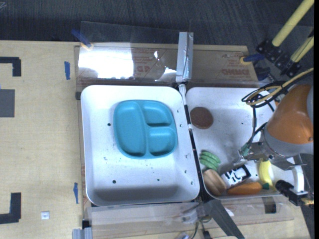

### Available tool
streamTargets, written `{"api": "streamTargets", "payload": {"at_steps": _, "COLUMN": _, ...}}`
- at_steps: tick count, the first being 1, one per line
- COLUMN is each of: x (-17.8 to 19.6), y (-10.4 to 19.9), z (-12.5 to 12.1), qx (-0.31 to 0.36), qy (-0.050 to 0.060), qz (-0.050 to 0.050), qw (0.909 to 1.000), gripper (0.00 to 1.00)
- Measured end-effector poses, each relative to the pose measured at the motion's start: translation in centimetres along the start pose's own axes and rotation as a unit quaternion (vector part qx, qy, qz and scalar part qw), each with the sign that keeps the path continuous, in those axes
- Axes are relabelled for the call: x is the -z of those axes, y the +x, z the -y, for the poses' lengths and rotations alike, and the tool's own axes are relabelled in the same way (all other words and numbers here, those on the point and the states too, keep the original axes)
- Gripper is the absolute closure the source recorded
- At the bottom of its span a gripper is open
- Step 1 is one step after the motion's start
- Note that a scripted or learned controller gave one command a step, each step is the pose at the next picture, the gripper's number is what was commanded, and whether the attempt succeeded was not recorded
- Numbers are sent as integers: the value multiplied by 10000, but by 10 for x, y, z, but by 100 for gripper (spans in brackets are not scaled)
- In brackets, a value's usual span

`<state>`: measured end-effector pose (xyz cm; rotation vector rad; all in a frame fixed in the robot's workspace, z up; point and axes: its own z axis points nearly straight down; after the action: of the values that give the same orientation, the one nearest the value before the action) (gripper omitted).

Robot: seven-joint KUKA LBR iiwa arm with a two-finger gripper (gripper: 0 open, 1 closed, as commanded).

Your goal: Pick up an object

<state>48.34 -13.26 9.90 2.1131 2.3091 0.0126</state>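
In the right bin lie a round brown cookie-like disc at the back left and a green ridged piece by the left wall. A tan bread-like lump and an orange carrot rest along the front wall, with a yellow banana-like piece to the right. My gripper is low over the front of this bin, just above the carrot and between the bread lump and the yellow piece. The arm's orange band hangs over the bin's right side.
The left bin bears a blue divided plate near its middle. A clear panel and a metal divider stand behind the bins. Yellow-handled tools and cables lie at the top right.
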Motion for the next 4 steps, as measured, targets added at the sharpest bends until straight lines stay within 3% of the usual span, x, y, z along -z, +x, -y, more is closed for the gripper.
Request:
{"api": "streamTargets", "payload": {"at_steps": 1, "x": 87, "y": 61, "z": -89, "qx": -789, "qy": 40, "qz": -18, "qw": 9969, "gripper": 100}}
{"api": "streamTargets", "payload": {"at_steps": 2, "x": 85, "y": 59, "z": -87, "qx": -810, "qy": 72, "qz": -8, "qw": 9967, "gripper": 0}}
{"api": "streamTargets", "payload": {"at_steps": 3, "x": 77, "y": -42, "z": -170, "qx": -395, "qy": 74, "qz": 2, "qw": 9992, "gripper": 0}}
{"api": "streamTargets", "payload": {"at_steps": 4, "x": 25, "y": -13, "z": -160, "qx": 851, "qy": 76, "qz": -26, "qw": 9963, "gripper": 0}}
